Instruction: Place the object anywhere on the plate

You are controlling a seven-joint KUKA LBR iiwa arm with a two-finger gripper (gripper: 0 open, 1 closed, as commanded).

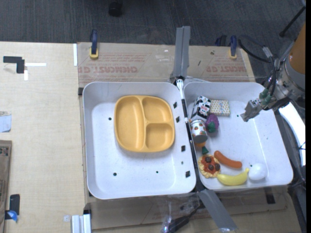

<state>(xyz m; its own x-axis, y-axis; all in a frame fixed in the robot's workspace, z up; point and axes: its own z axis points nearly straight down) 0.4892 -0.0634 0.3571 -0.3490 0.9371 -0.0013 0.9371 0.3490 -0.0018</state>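
Camera view from above shows us the worktop (pixel 43 144), pale wood, carrying two shallow white bins side by side, with dark carpeted floor (pixel 146 8) beyond the far edge. We see the left bin (pixel 97 178) holding a yellow three-compartment plate (pixel 144 123), lying flat with nothing on it. The right bin (pixel 272 149) holds the toys: a banana (pixel 232 178) along the near wall, a sausage (pixel 228 160) just above it, a white egg (pixel 257 172) at the banana's right end, a pizza slice (pixel 210 166), a small can (pixel 198 128), purple grapes (pixel 212 124), a black-and-white carton (pixel 202 106) and a cracker box (pixel 219 107). The grey arm (pixel 291 76) reaches in from the right, and its end effector (pixel 250 110) hovers over the right bin's far right part; we cannot tell how wide it stands, and nothing shows between its tips. We judge no object chosen yet. Every toy lies left of or nearer than the end effector, and the plate lies well apart to its left, across the divide between bins.
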